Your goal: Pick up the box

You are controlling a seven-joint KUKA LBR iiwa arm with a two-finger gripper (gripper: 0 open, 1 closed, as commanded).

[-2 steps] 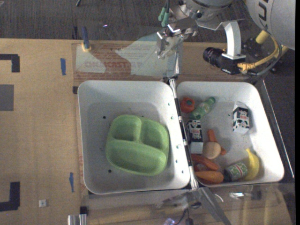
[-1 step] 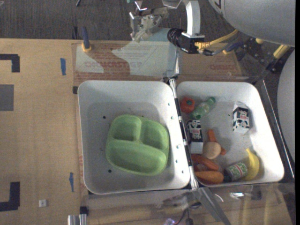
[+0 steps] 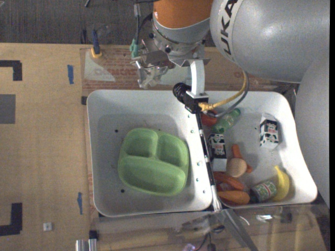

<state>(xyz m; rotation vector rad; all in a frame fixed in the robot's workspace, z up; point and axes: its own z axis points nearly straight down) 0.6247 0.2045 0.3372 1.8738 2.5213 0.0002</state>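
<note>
Two small cow-patterned cartons lie in the right bin [image 3: 293, 140]. One box [image 3: 269, 132] rests alone near the bin's far right side. The other box [image 3: 217, 145] lies against the divider between the bins, among other items. My gripper [image 3: 151, 76] hangs under the orange band, above the bench just beyond the far rim of the left bin. It is well to the left of both cartons, and I see nothing in it.
A green divided plate [image 3: 154, 161] lies in the left bin [image 3: 104, 140]. The right bin also holds a green bottle [image 3: 229, 120], a red item [image 3: 209, 120], a round bun [image 3: 236, 167], carrots [image 3: 233, 196], a banana [image 3: 282, 182] and a small jar [image 3: 264, 190]. The arm's grey bulk overhangs the right bin.
</note>
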